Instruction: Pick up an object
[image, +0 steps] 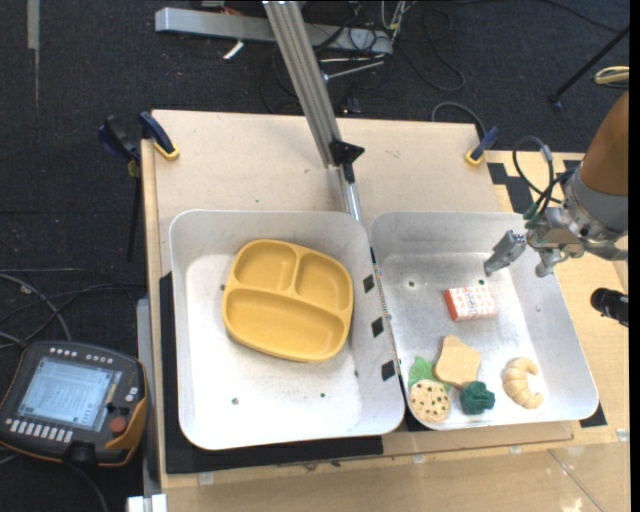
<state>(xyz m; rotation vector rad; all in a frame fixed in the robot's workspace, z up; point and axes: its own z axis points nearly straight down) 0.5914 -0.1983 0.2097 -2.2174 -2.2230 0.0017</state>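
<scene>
Camera view. Bench (250, 165), tan board top, carrying two shallow white bins side by side.

Left bin (200, 400): one yellow divided plate (288, 298), three compartments, lying flat, nothing in them.

Right bin (430, 240): five small items. Red-and-white box (470, 302) near the middle of the bin floor. Toast slice (457, 362) toward the near edge, lower than the box. Round cookie (431, 401) with dark specks just beside the toast, at the near-left corner, with a green leaf shape behind it. Dark green broccoli piece (477, 398) next to the cookie, below the toast. Croissant (523, 383) to the right of the broccoli, apart from it.

Gripper (527, 254): over the far right part of the right bin, above and right of the box, well clear of all items. Fingers spread apart, nothing between them.

Teach pendant (68, 402) on the floor left of the bench.
</scene>
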